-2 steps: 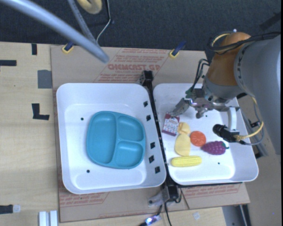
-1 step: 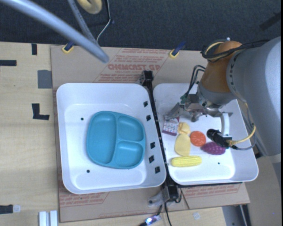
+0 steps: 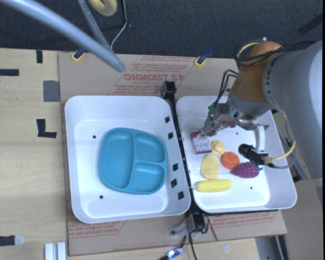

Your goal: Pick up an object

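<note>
- Lower centre-right of the frame: I am seeing a yellow corn cob (image 3: 213,186) lying in the right bin (image 3: 279,196), its long axis running left to right across the picture.
- Just above it: a yellow pear-shaped piece (image 3: 209,166), an orange ball (image 3: 229,159) and a purple grape bunch (image 3: 245,170) are clustering close together, some touching.
- Middle right: the gripper (image 3: 208,130) is hovering at a small red-and-white packet (image 3: 201,143), which is sitting near the bin's left wall, its long axis running roughly top to bottom of the frame.
- I am judging this as the reach-and-descend step; nothing is sitting between the fingers, and I cannot tell whether they are spread or pressed together.
- Next move, in my judgement: straddling the packet's short sides before closing.
- Left half of the frame: a blue divided tray (image 3: 133,160) is resting in the left bin (image 3: 76,118).
</note>
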`<action>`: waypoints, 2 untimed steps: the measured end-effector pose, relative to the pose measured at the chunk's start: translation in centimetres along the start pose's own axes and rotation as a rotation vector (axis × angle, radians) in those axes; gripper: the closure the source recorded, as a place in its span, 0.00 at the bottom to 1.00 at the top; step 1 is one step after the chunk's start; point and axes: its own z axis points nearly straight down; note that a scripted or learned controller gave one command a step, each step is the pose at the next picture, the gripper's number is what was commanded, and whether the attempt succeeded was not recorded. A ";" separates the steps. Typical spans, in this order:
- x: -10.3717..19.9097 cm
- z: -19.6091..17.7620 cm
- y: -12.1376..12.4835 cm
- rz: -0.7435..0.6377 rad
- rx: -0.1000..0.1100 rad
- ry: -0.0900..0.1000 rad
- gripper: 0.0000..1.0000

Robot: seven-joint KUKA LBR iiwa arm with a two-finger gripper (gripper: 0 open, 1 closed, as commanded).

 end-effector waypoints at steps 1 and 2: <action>0.8 -4.6 -0.3 0.002 0.013 -0.003 1.00; 0.5 -10.9 0.2 0.003 0.010 -0.004 1.00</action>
